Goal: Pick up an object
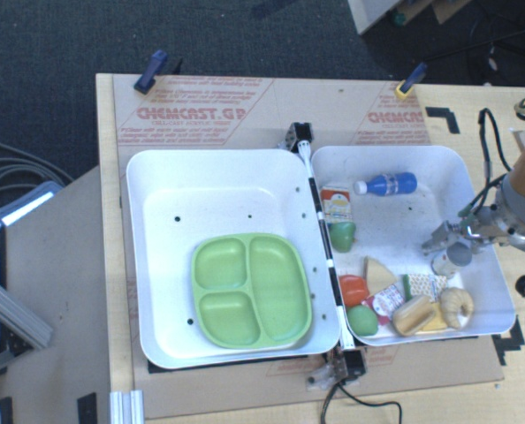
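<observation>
The right bin holds several small items. A blue bottle lies at its back, with a red-and-white carton and a green piece by the left wall. Toward the front lie a red piece, a cheese wedge, a green ball, a bread roll and a beige ring-shaped pastry. My gripper hangs over the right side of this bin, just behind the pastry and a crinkled wrapper. Nothing shows in its grasp.
The left bin holds a green divided plate at its front. A black clamp joins the bins at the back. Blue and yellow clips sit on the board's far edge. Cables lie at the left.
</observation>
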### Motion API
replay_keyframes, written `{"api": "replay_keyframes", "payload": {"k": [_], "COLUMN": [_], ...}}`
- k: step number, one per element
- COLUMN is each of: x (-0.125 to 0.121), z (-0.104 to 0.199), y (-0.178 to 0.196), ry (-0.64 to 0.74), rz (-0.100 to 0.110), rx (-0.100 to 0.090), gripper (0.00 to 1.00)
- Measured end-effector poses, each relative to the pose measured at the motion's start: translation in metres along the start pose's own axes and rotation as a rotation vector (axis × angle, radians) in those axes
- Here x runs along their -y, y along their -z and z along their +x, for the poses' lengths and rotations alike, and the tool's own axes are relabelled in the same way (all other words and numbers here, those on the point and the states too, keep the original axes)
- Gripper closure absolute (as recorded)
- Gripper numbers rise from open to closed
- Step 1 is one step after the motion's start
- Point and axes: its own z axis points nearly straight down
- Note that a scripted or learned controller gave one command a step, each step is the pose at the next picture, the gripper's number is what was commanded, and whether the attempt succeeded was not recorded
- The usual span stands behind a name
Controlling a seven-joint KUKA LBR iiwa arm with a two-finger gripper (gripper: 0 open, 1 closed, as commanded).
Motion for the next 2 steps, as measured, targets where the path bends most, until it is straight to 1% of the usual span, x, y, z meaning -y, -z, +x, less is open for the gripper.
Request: {"api": "replay_keyframes", "payload": {"k": [1, 2], "x": [-0.078, -0.142], "z": [0.015, 0.063], "y": [0.130, 0.095], "ry": [0.002, 0.002], "rz": [-0.005, -0.005], "rx": [0.002, 0.002], "gripper": [0.00, 0.00]}}
